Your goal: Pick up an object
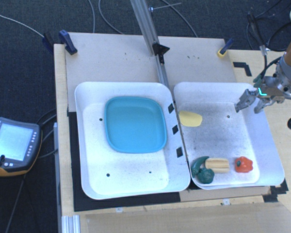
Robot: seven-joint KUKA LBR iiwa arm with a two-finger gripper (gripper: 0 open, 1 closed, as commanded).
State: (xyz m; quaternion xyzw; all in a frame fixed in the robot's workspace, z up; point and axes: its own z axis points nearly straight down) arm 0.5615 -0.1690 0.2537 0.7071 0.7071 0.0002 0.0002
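My gripper [250,105] hangs over the far right side of the right bin [218,92], its two fingers spread open with nothing between them. In that bin a pale yellow lemon-like piece [190,119] lies by the left wall. Along the near edge sit a dark green vegetable [202,169], a tan block [217,165] touching it, and a red pepper [243,164] a little to the right. The left bin [89,135] holds a blue square plate [136,124].
A metal post [146,23] slants across the bench down to the gap between the bins. Blue and yellow clamps [67,41] sit at the board's far corners. A teach pendant [12,145] lies on the floor at left. Cables trail over the dark floor.
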